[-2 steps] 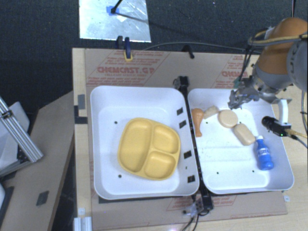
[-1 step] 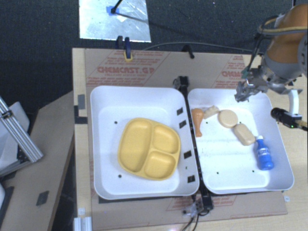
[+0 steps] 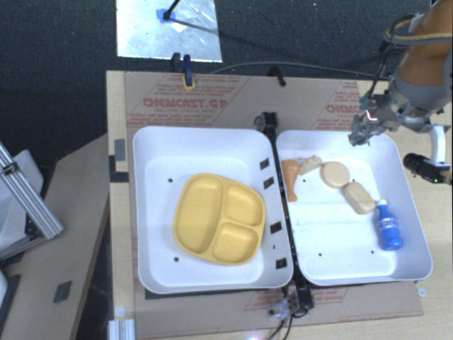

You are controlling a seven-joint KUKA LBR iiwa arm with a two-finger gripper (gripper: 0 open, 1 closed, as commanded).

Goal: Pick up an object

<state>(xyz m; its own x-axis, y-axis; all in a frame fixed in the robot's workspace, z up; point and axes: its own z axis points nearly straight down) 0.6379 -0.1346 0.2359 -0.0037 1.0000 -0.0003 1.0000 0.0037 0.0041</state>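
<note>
Gripper (image 3: 362,128) poised at the far right corner of the right bin (image 3: 407,183), just above its back rim, hung from the grey arm (image 3: 422,66) with the orange band that enters from the right. Nothing visible between its tips; too small and dark to tell how far apart they stand. Below and left of it, inside the right bin, a loose cluster of things along the back half: an orange piece (image 3: 290,179) hard against the left wall, narrowing toward the near side; a pale beige scrap (image 3: 309,164) touching its upper end; a round cream disc (image 3: 335,173) just right of that; an oblong tan block (image 3: 359,197) touching the disc's near right edge and tilted toward the near right. Near the right wall, a small blue bottle (image 3: 388,227) with a white cap, lying on its side, cap pointing toward the tan block. All of these well apart from the gripper, none lifted. In the left bin (image 3: 152,190), a yellow divided tray (image 3: 219,219) with three compartments, lying flat and turned askew near the centre. Behind the bins, a blue and yellow clamp (image 3: 185,69) on the board's (image 3: 233,98) far edge.
</note>
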